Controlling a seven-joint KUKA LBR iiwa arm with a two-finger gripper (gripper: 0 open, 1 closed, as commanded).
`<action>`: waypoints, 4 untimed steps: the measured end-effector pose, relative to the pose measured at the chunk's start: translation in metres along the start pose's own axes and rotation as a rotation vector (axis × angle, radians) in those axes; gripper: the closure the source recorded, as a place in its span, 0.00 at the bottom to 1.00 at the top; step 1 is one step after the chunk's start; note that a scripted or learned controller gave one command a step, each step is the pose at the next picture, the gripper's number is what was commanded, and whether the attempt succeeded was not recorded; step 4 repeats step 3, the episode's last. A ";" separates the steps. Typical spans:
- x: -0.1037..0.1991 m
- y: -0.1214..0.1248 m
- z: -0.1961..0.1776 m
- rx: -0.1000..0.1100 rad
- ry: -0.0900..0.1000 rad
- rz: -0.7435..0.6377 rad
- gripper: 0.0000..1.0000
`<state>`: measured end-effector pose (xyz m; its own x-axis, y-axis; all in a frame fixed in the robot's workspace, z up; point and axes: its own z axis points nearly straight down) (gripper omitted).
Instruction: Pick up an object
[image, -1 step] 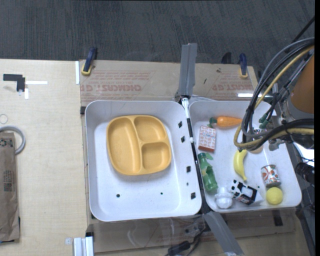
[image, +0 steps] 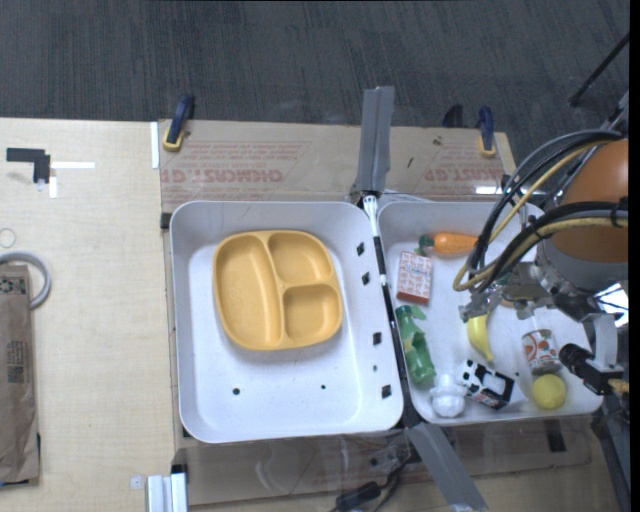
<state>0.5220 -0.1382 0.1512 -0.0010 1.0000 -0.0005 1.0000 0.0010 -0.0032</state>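
In the right bin (image: 395, 225) you have several small things to choose from, and the one nearest the tool (image: 497, 305) is a yellow banana-like fruit (image: 480, 335), lying just below and beside it. Around it lie a green bottle (image: 414, 345), a small printed packet (image: 414, 277), a carrot (image: 452, 242) at the far wall, a black and white toy (image: 487, 385), a white lump (image: 447, 403), a small can (image: 539, 350) and a yellow ball (image: 548, 390). The things are scattered loosely, probably so that each try meets a new layout. The arm (image: 590, 215) hangs low over this bin, so I judge it is going for the fruit. How the tool stands I cannot tell you, because cables cover it. The left bin (image: 190, 330) carries a yellow divided plate (image: 278, 290), well apart.
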 end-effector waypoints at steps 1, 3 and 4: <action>-0.024 0.004 0.060 -0.001 0.000 -0.002 0.00; 0.010 0.043 -0.060 -0.001 -0.002 0.012 1.00; 0.010 0.043 -0.060 -0.001 -0.002 0.012 1.00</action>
